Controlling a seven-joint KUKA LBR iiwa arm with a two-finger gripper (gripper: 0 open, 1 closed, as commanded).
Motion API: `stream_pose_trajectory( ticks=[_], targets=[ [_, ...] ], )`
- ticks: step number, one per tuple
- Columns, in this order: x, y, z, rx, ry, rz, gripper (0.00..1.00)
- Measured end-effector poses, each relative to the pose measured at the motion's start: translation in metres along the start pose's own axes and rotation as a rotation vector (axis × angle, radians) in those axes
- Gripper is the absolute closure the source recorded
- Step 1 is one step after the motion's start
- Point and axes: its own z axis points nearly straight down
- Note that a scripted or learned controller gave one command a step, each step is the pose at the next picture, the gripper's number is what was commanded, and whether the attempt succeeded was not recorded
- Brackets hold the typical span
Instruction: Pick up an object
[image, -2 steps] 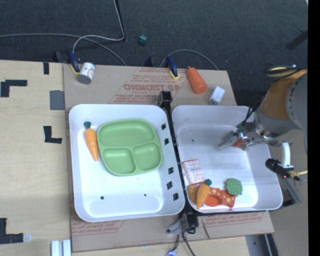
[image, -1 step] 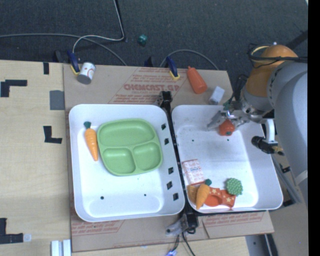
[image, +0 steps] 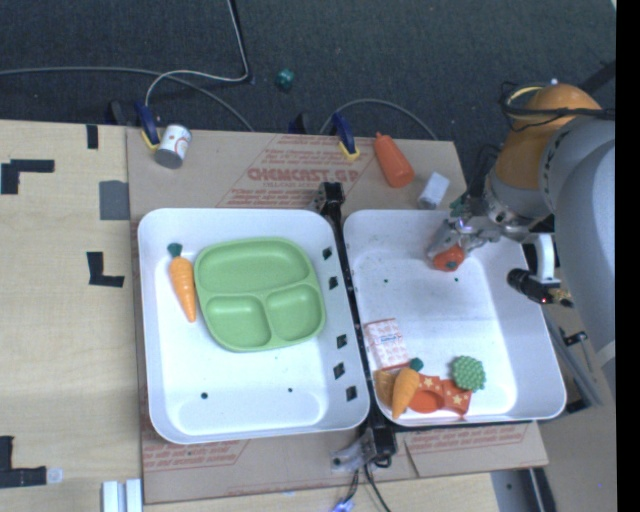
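Resting on cardboard, two bins.

Both white bins are showing smooth, slightly glossy plastic. The green divided plate is looking like matt plastic. Printed cardboard is lying beneath; the bench is appearing as pale wood.

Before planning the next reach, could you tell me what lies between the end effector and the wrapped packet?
In the camera view, only bare white bin floor separates the end effector from the wrapped packet.
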Motion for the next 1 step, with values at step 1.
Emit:
stream_pose_trajectory(
  ticks=[1],
  targets=[
    [0.0659, -0.0009, -0.0035, 0.006, 0.007, 0.001, 1.00]
  ],
)
